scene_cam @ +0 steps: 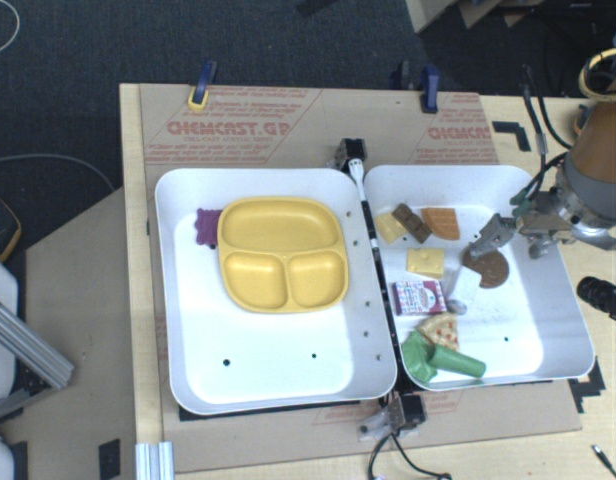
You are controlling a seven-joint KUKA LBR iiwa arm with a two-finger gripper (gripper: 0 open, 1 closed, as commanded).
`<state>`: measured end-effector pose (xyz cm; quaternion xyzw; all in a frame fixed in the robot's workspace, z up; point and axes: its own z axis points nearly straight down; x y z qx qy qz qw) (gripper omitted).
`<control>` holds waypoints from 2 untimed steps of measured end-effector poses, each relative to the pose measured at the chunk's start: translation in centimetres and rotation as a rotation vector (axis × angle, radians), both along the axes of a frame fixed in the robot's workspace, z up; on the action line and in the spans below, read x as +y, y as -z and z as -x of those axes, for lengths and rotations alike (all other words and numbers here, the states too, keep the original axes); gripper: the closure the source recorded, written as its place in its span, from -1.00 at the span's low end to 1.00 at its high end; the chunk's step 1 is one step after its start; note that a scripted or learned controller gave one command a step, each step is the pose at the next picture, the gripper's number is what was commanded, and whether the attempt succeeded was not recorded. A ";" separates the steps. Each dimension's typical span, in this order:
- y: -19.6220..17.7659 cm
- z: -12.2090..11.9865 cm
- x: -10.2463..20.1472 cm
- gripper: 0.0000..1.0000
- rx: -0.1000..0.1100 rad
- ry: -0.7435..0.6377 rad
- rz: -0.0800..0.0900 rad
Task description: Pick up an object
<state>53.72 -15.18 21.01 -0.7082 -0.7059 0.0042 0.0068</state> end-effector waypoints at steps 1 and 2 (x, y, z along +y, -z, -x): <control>-0.7 -0.3 0.0 -1.00 -0.014 -0.003 0.003; 4.1 0.5 0.6 -1.00 -0.012 -0.003 0.002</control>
